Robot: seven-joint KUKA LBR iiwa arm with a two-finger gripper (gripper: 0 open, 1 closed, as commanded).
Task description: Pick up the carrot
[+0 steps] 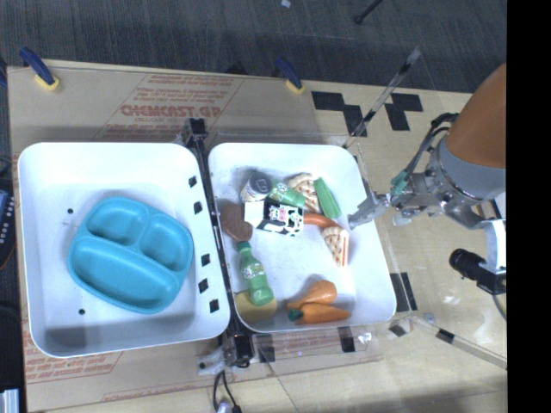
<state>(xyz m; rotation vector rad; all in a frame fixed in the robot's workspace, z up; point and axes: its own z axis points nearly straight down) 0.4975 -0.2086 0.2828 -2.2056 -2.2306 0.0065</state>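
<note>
Orange tapered plastic carrot point(320, 313) lies at near edge of right shallow white bin point(372, 256), touching second orange piece point(317, 292). Grey two-finger gripper point(366, 212) hovers at bin's right rim; jaw state: cannot tell. Risks: fingers grabbing neighbour piece, striking bin wall, nudging green plastic bottle point(252, 274).

The carrot point(320, 313), orange with a small green stub at its left end, lies flat and roughly level in the lower right of the right-hand bin point(375, 275), just below a second, plumper orange carrot-like piece point(314, 292).
</note>
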